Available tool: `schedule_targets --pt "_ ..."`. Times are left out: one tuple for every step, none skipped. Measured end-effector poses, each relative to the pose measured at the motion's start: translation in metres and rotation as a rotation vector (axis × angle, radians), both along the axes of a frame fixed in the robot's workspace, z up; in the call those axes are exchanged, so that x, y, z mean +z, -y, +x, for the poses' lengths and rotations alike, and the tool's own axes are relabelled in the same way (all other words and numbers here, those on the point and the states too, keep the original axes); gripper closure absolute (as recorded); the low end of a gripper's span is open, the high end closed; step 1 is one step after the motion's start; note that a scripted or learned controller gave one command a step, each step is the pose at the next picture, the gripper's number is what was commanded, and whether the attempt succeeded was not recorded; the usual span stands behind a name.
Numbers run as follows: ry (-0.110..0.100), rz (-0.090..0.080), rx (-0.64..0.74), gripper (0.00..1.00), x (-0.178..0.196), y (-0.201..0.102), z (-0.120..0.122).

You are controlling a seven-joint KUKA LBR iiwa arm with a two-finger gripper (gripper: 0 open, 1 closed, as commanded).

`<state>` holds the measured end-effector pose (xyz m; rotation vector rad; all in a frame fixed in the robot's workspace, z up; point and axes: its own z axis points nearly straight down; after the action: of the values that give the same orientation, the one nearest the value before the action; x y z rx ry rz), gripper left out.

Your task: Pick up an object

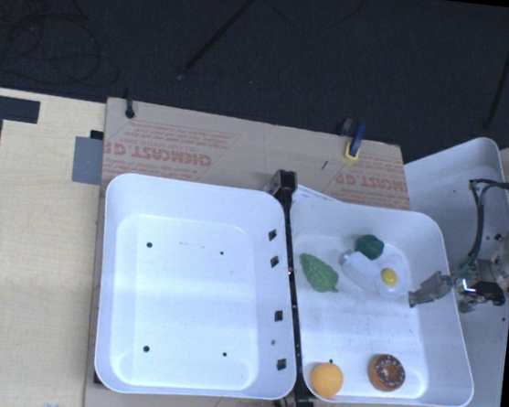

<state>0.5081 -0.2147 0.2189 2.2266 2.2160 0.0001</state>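
Jaws (430, 290) at right bin's (442, 359) right rim, state indiscernible; nearest object, clear bottle (370, 273), just leftward, long axis slanting.

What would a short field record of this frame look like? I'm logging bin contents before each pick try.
left bin: bare white floor with small dark dots
right bin: five things
green leafy piece: near the divider, mid bin
dark green lump: far side, touching the clear bag
clear bag: beside the leafy piece, yellow piece on it
orange ball: near corner by the divider
brown donut: near side, right of the ball
gripper: at the right bin's right rim, nothing seen in it
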Motion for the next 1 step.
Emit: schedule_targets --pt "0.016 -0.007 0.007 0.0 0.23 -0.0002 0.004"
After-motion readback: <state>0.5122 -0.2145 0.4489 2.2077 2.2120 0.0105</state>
